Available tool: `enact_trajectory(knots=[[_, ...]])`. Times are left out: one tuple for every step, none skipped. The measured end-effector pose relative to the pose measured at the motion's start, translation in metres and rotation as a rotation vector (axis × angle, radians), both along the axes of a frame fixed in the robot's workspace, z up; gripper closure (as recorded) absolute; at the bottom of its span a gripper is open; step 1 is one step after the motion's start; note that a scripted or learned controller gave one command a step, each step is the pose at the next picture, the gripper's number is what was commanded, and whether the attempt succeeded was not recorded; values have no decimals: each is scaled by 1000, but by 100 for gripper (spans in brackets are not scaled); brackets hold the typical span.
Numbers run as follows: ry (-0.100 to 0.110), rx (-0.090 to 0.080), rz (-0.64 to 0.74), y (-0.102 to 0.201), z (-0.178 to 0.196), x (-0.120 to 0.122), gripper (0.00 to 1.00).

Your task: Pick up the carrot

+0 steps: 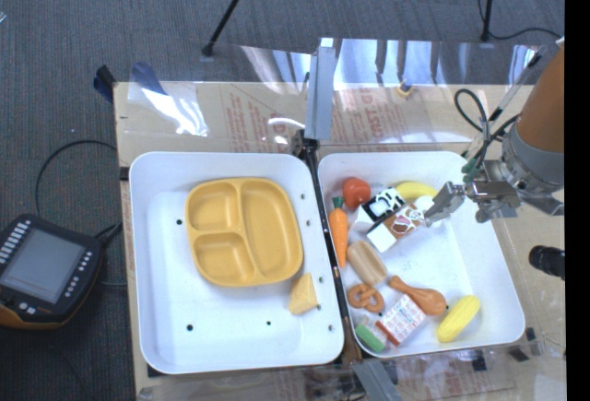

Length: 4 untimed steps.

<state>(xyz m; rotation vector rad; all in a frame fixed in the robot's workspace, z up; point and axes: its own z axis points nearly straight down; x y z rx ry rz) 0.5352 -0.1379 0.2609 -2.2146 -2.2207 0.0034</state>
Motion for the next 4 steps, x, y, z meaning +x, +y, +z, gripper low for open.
enact_trajectory(knots=[[7,-1,-251,45,-108,11,0],[-2,-1,-179,76,-75,69,0],[4,-1,-332,43,-177,34,0],[0,-1,-275,6,-129,-60,0]])
